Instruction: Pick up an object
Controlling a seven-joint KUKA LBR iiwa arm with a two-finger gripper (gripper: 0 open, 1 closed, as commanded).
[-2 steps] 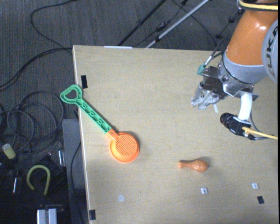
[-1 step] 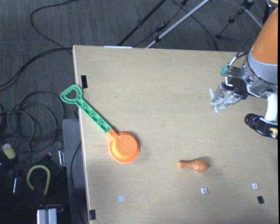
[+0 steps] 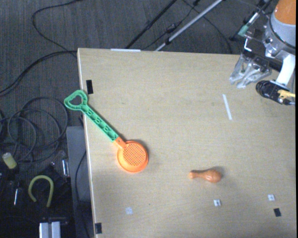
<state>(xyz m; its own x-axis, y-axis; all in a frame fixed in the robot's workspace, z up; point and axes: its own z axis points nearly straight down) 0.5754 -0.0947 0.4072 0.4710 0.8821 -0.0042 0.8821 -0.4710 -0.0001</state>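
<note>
Dark carpet strewn with cables surrounds the pale worktop [image 3: 188, 93]. The tool [image 3: 247, 77] hangs released and empty at the far right corner; the orange-headed, green-handled strainer [image 3: 109, 134] and an orange drumstick-shaped toy [image 3: 206, 175] lie well away, leftward and nearer the camera, unobstructed for grasping.

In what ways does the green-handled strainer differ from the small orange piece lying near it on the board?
The strainer is much longer than the orange piece. The strainer has two colours, a green handle and an orange round mesh head; the orange piece is one colour. The strainer lies diagonally, its handle past the board's left edge; the orange piece lies nearly level, fully on the board. Both lie flat, far from the end effector.
</note>
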